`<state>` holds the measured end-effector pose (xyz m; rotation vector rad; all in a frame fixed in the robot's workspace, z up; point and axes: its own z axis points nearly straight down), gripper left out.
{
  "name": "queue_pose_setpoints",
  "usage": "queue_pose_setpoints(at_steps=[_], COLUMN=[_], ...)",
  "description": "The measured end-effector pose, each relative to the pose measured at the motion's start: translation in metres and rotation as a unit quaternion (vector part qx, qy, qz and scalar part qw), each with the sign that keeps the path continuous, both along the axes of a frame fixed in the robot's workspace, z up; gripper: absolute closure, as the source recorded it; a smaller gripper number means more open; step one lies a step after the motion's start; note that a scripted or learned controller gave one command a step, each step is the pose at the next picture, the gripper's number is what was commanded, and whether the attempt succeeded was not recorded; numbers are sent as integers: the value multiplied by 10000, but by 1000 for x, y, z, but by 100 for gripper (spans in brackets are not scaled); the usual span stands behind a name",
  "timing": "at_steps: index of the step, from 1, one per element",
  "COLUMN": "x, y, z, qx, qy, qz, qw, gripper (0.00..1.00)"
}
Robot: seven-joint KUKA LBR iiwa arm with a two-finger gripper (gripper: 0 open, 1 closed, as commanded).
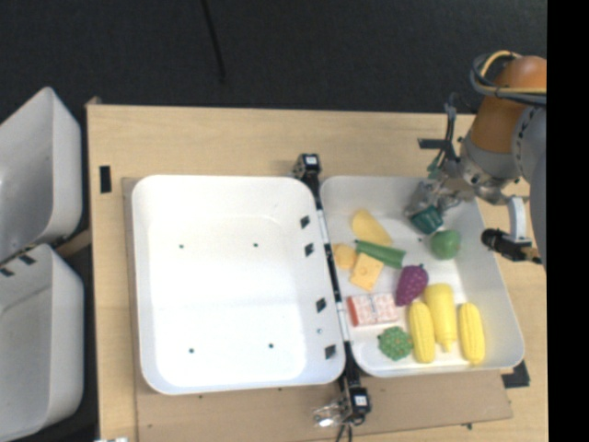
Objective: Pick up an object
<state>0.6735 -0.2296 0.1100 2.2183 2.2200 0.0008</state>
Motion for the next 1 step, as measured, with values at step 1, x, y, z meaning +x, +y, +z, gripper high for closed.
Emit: queue_pose_setpoints(at_steps=[1], x=[16], y=[82], z=[-11], qx=[15], qy=[52], qz=[27], qw=[10000], gripper=[100])
